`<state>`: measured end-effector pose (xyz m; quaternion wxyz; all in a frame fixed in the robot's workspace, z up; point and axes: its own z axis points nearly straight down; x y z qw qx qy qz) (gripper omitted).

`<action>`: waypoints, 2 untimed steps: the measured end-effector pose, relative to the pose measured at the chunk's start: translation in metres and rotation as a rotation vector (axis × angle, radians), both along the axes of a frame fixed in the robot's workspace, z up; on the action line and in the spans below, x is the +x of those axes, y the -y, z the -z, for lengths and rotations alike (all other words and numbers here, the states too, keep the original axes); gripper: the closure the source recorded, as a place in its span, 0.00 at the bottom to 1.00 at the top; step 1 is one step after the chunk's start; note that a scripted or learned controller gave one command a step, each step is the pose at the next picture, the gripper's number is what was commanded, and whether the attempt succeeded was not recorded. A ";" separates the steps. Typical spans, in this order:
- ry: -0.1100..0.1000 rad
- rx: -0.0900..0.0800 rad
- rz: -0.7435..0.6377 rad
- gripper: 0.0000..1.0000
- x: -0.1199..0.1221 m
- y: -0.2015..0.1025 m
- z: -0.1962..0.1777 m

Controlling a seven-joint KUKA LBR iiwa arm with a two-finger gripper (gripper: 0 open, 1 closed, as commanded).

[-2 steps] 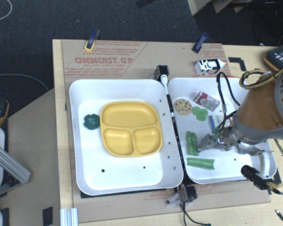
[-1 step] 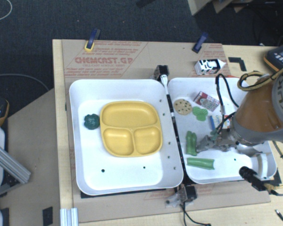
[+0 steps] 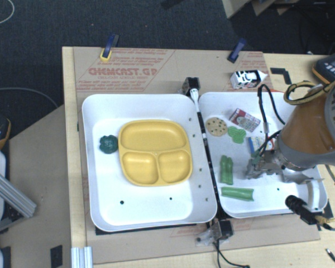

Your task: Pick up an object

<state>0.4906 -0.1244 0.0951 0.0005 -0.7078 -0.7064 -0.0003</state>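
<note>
Dark carpet surrounds a brown bench [image 3: 128, 66] that carries two shallow white bins side by side. From the camera view, the arm [image 3: 310, 130] reaches in over the right bin [image 3: 273, 205], and its gripper [image 3: 258, 167] hangs low near that bin's middle; whether its fingers are open or shut cannot be told from this angle. Just left of the gripper lies an upright green piece [image 3: 226, 170], and below-left of it a second green piece [image 3: 237, 193] lies flat. Above-left of the gripper sit a light green leaf-like toy [image 3: 237, 134], a round cookie [image 3: 215, 126] and a red and white packet [image 3: 244, 119]. A blue and white item [image 3: 254, 145] lies just above the gripper. Far left, in the left bin [image 3: 100, 205], rest a yellow divided plate [image 3: 155, 152] and a dark green toy [image 3: 108, 144] beside the plate.
</note>
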 end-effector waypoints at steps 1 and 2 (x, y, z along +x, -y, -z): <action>0.006 -0.004 -0.003 1.00 0.000 0.001 -0.043; 0.009 -0.004 -0.004 1.00 0.007 -0.002 -0.104</action>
